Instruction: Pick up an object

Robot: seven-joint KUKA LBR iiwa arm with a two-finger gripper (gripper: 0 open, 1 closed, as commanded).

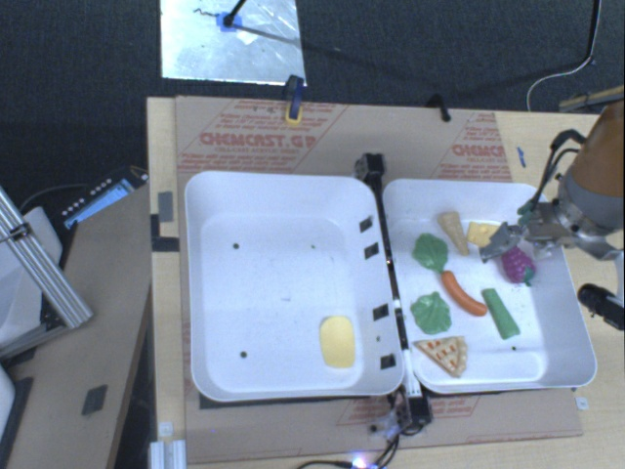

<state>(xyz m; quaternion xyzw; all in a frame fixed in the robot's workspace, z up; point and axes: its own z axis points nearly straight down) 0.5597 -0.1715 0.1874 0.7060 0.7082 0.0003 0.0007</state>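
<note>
At the near edge of the right bin [576, 360] lies a pizza slice [442, 353], at about six o'clock in that bin. Just beyond it sits a green leafy piece [431, 312], with a green stick [501, 313] at its three o'clock and an orange carrot [463, 293] slanting between the two. Across the divider, the left bin [225, 360] holds a pale yellow piece [338, 341] at about five o'clock on its floor.

Farther back in the right bin, a second green leafy piece [430, 252] lies at nine o'clock, a purple piece [518, 264] at three o'clock, and beyond them a tan cone [454, 231] beside a yellow block [481, 233], both toward twelve o'clock.

The jaws [518, 237] hang just over the purple piece, at its twelve o'clock, near the yellow block; whether they are wide or narrow cannot be told, and nothing is seen between them. The arm [596, 189] enters from three o'clock. Both bins rest on the worktop [254, 140].
</note>
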